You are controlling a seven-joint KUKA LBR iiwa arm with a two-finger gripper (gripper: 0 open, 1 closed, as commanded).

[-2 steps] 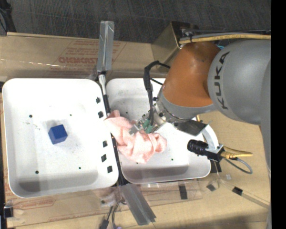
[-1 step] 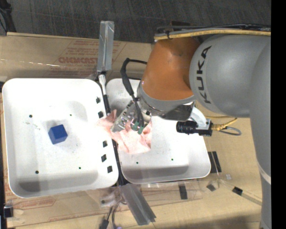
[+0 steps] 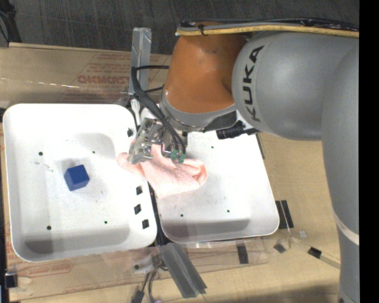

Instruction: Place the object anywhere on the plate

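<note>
A small blue cube lies in the left bin, left of its middle. A pale pink plate rests in the right bin, against that bin's left wall. My gripper hangs over the plate's upper left edge, close to the divide between the bins. It is open: one finger stands over the bin wall, and the other, with a green tip, stands over the plate. Nothing shows between them. The cube is well to the left of the gripper.
The big grey and orange arm covers the back of the right bin. Cardboard lies under and behind the bins. Black clips sit on the wall between the bins.
</note>
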